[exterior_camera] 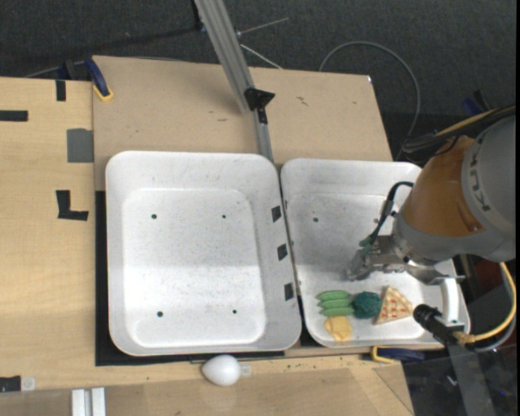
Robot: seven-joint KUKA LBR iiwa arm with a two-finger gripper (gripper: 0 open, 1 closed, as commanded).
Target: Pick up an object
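In the right bin (329, 206), near its front edge, lie a green pea pod (334, 300), a dark teal lump (365, 303), a pizza-slice toy (393, 305) and a small yellow piece (338, 325). My gripper (362, 265) hangs low over the bin floor just behind these toys, a little above the teal lump. The wrist hides the fingertips, and nothing shows between them.
The left bin (191, 250) sits beside the right one. A white egg-shaped object (221, 370) lies on the bench in front of the left bin. A metal pole (234, 50) slants in from the top toward the bins' shared edge.
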